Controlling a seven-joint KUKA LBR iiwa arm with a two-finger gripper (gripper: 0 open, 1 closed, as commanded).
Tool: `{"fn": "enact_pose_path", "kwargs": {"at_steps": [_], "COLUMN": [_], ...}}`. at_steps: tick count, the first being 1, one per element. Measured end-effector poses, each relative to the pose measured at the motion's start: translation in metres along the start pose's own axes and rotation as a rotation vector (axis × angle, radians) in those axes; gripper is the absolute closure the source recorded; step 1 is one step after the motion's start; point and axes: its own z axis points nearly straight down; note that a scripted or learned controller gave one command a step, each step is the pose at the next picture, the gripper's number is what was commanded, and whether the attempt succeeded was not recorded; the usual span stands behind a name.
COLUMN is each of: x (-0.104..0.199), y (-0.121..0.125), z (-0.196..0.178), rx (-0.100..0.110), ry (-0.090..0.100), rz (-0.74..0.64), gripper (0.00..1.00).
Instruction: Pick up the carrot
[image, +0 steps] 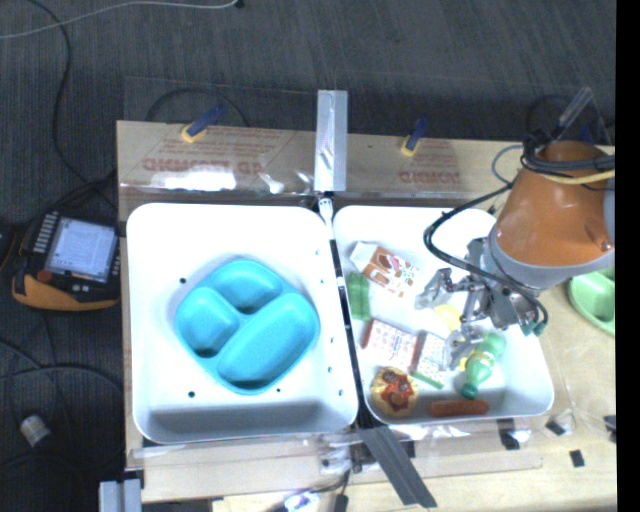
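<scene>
The carrot (460, 407) is a small orange-red stick lying flat near the front wall of the right bin (535, 395). My gripper (450, 316) hangs over the middle of that bin, behind the carrot and apart from it. Its two metal fingers (434, 291) are spread open. A small yellow item (445, 319) lies below the gap between them, and I cannot tell if they touch it. The grey arm with its orange band (555, 215) comes in from the right and hides the bin's back right corner.
The right bin also holds a green bottle-like toy (477, 367) just behind the carrot, a round brown toy (393, 390), several snack packets (392, 343) and a green piece (357, 295). The left bin (150, 300) bears a blue divided dish (247, 322).
</scene>
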Motion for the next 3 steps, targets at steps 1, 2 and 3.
{"fn": "enact_pose_path", "kwargs": {"at_steps": [1,2,3], "x": [-0.038,-0.003,-0.019], "y": [0.022,0.042,0.057], "z": [0.086,-0.007,-0.007], "rx": [0.006,0.001,0.002], "ry": [-0.014,0.001,0.001], "rz": [-0.088,0.35,0.731], "gripper": [0.0,0.0,0.0]}}
